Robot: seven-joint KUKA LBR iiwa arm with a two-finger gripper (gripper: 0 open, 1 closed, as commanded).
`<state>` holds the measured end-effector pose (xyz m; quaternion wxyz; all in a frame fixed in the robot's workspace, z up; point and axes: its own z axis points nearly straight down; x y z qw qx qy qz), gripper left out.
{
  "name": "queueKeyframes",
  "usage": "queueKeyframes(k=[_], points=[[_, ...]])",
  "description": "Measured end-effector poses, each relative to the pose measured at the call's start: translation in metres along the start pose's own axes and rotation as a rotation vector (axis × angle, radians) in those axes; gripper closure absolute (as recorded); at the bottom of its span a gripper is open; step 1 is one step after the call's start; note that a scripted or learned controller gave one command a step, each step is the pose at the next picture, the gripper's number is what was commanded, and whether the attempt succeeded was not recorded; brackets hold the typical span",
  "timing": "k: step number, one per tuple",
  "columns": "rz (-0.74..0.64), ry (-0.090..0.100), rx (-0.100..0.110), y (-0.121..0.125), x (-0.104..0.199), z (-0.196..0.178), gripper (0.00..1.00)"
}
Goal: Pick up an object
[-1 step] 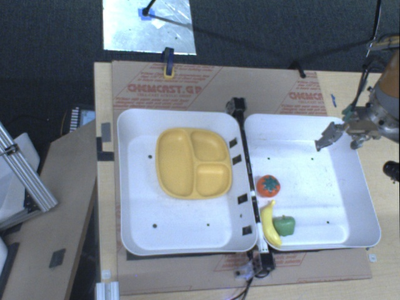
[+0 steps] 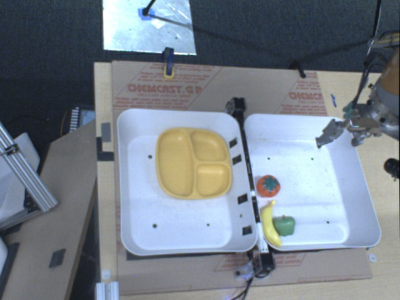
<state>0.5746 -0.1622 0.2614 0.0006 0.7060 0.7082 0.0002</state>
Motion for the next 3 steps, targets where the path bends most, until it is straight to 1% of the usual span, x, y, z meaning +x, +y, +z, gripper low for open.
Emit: queueKeyframes(k=[1,2,3], points=[[0.002,0.001,0.005,-0.006,0.0,0.061,0.0],[0.002,0.001,0.004,-0.015,-0.004,0.114,0.0],[0.003,0.001,0.003,-0.022,-0.004,0.158,0.0]])
